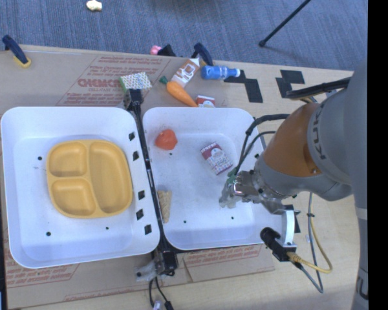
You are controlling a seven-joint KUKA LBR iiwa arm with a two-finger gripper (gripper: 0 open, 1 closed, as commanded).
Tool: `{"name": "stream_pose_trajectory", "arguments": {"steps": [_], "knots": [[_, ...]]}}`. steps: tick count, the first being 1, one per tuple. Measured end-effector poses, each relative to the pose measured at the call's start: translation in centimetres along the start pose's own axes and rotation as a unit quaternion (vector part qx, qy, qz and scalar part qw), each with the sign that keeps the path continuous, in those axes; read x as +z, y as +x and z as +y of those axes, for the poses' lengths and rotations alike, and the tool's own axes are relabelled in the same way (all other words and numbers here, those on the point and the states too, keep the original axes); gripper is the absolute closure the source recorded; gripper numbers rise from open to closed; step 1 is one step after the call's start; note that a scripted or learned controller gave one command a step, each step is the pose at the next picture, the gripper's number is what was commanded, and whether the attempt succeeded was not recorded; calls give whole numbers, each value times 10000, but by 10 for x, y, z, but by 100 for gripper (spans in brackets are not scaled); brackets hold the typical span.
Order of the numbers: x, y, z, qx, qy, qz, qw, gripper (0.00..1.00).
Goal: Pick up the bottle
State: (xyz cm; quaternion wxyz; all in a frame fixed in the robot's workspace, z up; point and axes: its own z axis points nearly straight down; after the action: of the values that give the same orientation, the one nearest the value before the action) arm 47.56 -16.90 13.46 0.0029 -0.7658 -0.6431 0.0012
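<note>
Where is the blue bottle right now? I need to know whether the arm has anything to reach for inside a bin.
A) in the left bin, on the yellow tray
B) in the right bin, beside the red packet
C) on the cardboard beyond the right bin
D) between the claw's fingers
C: the blue bottle lies on the cardboard beyond the right bin, near the carrot.

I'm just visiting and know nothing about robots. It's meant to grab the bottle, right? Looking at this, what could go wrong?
1. The blue bottle lies outside the bins on the cardboard, while the gripper sits low in the right bin, near the small red packet. It may close on the wrong thing.
2. The bottle lies beside another bottle with an orange label and a carrot, so a reach there might knock them.
</note>
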Motion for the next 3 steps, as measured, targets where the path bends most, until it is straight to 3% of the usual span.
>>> {"name": "stream_pose_trajectory", "arguments": {"steps": [1, 2, 3], "knots": [[-62, -24, 4, 1347, -17, -4, 9909, 100], [-18, 20, -3, -47, -3, 3, 10000, 100], [-41, -19, 3, 825, -13, -6, 9966, 100]]}}
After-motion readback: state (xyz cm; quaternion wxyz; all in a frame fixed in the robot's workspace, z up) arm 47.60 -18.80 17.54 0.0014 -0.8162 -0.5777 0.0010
